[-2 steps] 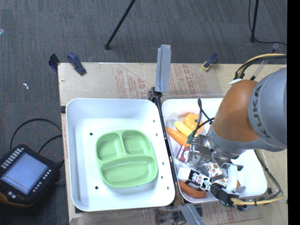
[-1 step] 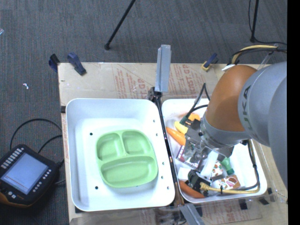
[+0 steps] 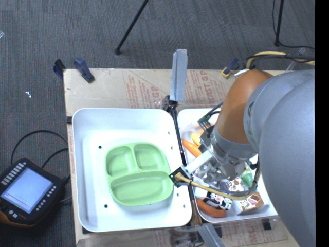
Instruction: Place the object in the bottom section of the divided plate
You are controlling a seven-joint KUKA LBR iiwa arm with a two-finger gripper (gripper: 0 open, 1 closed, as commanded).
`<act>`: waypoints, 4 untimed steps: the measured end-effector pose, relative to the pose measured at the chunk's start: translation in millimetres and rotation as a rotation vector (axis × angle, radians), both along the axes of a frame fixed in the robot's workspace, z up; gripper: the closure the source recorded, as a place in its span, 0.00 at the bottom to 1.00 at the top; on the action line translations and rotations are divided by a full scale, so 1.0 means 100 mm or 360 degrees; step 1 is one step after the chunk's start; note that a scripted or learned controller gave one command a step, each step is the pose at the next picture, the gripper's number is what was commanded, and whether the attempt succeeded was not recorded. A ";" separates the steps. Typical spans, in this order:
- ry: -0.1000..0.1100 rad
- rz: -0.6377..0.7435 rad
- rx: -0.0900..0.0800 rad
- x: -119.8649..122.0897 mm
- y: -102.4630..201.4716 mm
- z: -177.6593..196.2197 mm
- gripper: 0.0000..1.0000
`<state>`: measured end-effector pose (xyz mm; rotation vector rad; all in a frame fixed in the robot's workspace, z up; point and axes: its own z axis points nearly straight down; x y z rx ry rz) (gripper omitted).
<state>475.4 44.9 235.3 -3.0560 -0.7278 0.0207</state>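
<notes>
End effector [image 3: 222, 175] low over right bin [image 3: 191, 118], amid toys; finger opening and contents cannot be told. Green divided plate [image 3: 138, 174] lies in left bin [image 3: 87, 138], apart from arm.

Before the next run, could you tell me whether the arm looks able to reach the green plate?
Probably yes: the gripper sits over the right bin, beside the green plate, whose bottom section lies open.

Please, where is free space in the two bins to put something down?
Free: the green divided plate, all three sections, and the left bin floor around it. Crowded: the right bin, where small objects lie under the arm.
</notes>
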 end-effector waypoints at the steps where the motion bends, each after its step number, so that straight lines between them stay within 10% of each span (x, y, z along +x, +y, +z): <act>1: -0.0004 -0.0027 -0.0001 0.05 0.14 0.30 1.00; 2: -0.0004 -0.0436 -0.0004 0.10 0.61 -0.44 1.00; 4: -0.0002 -0.0429 -0.0004 0.00 0.40 -0.52 1.00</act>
